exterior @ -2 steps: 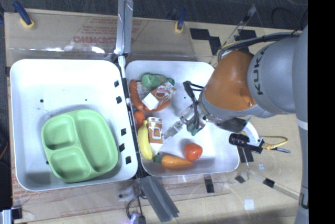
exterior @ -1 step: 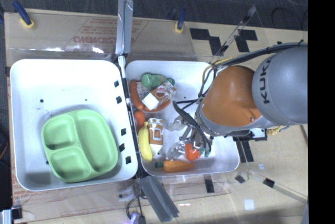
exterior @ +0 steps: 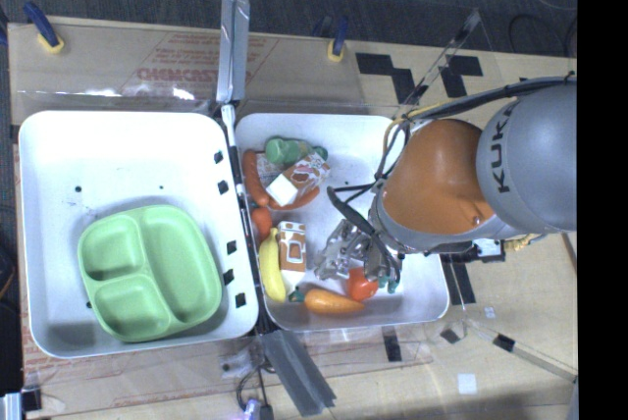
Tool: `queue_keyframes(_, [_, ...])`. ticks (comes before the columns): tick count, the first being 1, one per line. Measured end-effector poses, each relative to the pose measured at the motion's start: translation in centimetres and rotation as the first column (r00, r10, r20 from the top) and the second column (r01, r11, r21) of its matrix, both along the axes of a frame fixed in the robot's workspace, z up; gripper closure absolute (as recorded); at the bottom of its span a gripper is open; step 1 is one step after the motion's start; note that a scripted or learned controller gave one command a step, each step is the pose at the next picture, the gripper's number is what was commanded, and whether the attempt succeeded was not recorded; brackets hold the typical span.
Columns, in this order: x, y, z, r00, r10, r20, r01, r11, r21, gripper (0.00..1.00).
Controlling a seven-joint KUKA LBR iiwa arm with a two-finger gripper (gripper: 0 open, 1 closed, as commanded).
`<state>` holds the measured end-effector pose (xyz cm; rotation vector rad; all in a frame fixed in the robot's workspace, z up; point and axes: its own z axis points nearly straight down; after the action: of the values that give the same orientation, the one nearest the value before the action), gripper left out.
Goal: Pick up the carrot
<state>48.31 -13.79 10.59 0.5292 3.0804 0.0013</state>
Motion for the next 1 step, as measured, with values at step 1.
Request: queue_keyframes(1, [0.69, 3.24, 3.11, 0.995, -0.097, -0.009, 0.097, 0.995, -0.005, 1.0])
